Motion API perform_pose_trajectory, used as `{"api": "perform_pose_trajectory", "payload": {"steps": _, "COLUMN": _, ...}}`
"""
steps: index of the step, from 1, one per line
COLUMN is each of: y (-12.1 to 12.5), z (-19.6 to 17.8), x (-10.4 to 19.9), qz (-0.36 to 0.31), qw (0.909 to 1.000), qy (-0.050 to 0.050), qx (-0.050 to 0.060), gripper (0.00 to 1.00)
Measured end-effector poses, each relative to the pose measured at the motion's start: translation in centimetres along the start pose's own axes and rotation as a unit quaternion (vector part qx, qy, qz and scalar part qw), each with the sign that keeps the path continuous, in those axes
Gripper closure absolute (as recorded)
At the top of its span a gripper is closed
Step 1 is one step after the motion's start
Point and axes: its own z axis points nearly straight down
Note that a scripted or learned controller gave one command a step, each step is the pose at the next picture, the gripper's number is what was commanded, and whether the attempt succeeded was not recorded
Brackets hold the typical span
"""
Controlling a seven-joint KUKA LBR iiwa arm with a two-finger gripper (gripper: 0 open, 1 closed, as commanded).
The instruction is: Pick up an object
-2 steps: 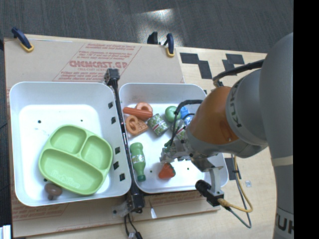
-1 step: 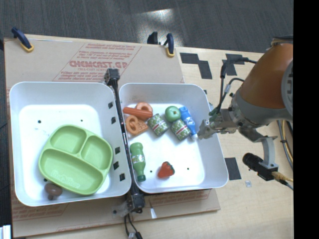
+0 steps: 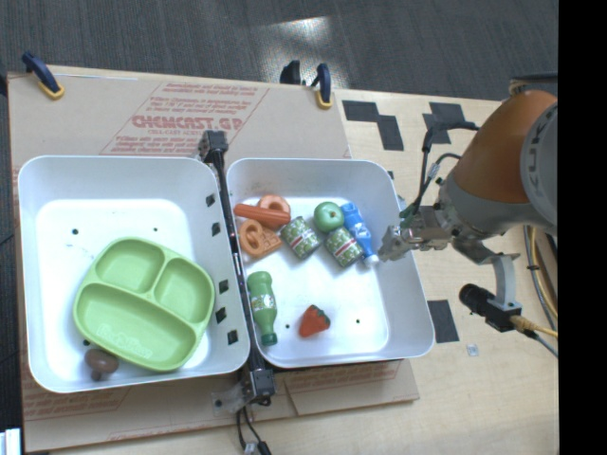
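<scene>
Grey gripper [image 3: 391, 245] beside blue bottle [image 3: 356, 227]

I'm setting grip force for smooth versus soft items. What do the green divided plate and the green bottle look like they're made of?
The green divided plate looks like moulded plastic with a matte to satin finish: uniform colour, rounded compartment ridges, soft highlights. The green bottle in the right bin appears to be a hard plastic toy, slightly glossy, with a paler label band. Neither can be confirmed from this view.
</scene>
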Motion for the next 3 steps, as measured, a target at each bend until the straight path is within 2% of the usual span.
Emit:
{"api": "perform_pose_trajectory", "payload": {"steps": 1, "y": 0.0, "z": 0.0, "x": 0.0, "qz": 0.0, "qw": 1.0, "qy": 0.0, "qx": 0.0, "gripper": 0.0}}
{"api": "perform_pose_trajectory", "payload": {"steps": 2, "y": 0.4, "z": 11.6, "x": 0.1, "qz": 0.0, "qw": 1.0, "qy": 0.001, "qx": -0.001, "gripper": 0.0}}
{"api": "perform_pose_trajectory", "payload": {"steps": 3, "y": 0.4, "z": 10.6, "x": 0.1, "qz": -0.001, "qw": 1.0, "qy": 0.0, "qx": 0.0, "gripper": 1.0}}
